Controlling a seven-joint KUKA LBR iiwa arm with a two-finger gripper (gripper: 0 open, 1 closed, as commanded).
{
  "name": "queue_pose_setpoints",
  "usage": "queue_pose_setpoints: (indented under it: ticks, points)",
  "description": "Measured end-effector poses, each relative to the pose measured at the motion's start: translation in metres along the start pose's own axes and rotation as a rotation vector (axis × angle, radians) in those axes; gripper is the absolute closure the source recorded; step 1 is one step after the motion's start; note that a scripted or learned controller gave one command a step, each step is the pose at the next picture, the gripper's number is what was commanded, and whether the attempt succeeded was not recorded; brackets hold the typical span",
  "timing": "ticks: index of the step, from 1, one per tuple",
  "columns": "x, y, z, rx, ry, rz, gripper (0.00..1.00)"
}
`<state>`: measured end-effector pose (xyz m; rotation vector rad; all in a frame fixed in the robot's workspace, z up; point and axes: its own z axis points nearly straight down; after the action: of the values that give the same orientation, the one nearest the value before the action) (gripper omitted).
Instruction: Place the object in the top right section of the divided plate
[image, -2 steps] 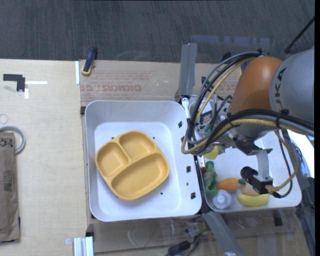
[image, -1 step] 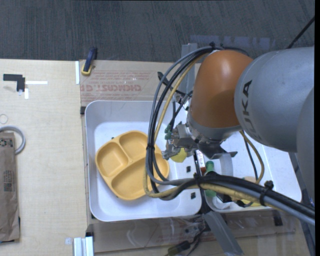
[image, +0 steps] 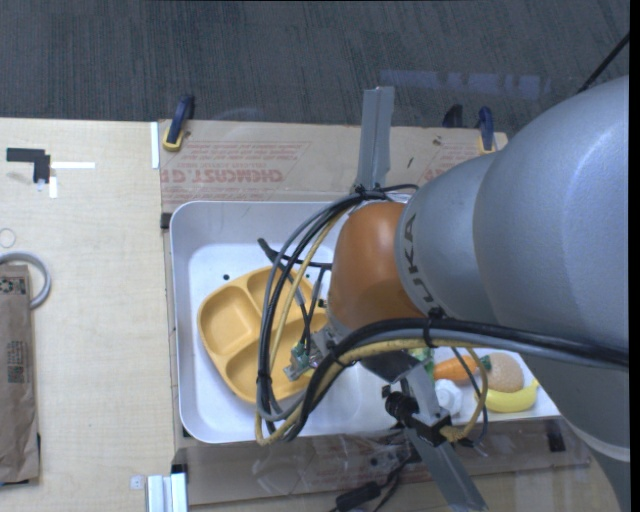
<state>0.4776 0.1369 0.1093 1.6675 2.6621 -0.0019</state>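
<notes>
The grey arm with its orange band reaches in from the right and covers most of the right side. Beyond the far edge lies dark carpet. The light wooden desk carries a white bin. At the bin's left rests the yellow divided plate, partly behind cables. A banana, a carrot and a round biscuit lie near right. The gripper's state cannot be told.
</notes>
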Motion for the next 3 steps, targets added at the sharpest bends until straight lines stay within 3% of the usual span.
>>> queue_pose_setpoints:
  ticks: [1,2,3]
  points:
    - [0.011,0.005,-0.046,0.002,0.0,0.055,1.0]
    - [0.058,0.042,0.015,0.001,-0.001,0.025,1.0]
    - [0.058,0.043,0.017,-0.001,-0.002,0.025,0.0]
